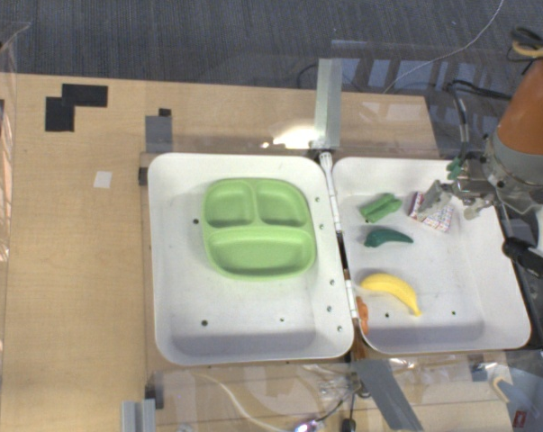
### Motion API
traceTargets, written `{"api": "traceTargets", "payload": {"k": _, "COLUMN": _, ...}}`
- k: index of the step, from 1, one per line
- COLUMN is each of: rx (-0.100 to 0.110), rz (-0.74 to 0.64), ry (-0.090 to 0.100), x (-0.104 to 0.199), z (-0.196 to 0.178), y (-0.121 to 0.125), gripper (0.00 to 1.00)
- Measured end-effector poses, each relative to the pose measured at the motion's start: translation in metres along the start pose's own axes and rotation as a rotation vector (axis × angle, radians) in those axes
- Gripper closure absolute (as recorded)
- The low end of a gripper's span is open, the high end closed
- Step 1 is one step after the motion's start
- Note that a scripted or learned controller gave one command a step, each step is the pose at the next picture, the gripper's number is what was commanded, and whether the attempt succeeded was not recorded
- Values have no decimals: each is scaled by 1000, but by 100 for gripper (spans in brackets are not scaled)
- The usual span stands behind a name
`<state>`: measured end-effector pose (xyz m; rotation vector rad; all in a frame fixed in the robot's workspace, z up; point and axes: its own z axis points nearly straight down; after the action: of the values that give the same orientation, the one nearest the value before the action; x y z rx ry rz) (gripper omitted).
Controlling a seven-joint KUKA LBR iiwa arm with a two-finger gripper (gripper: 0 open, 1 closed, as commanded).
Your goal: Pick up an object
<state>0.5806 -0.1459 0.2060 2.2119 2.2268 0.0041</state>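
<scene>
The right bin (487, 322) holds several small objects. A light green block (380, 208) lies near its left wall, with a dark green pepper-shaped piece (387, 237) just below it. Nearer the front lies a yellow banana (391, 292). A small white and pink packet (431, 212) rests toward the back. My gripper (453, 198) hangs above the bin just right of the packet, its fingers spread open with nothing between them. The grey arm with its orange band (534, 106) comes in from the right.
The left bin (176, 331) carries a light green divided plate (257, 226). A small orange object (362, 313) sits at the front left corner of the right bin. A metal divider (339, 241) separates the bins. Cables run behind the right bin.
</scene>
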Motion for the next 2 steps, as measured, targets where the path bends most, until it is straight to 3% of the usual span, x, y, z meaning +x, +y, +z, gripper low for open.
{"api": "traceTargets", "payload": {"k": 1, "rx": -2, "rz": -151, "ry": 0, "x": 28, "z": 111, "y": -45, "gripper": 0}}
{"api": "traceTargets", "payload": {"k": 2, "rx": -3, "rz": -224, "ry": 0, "x": 34, "z": 107, "y": 55, "gripper": 0}}
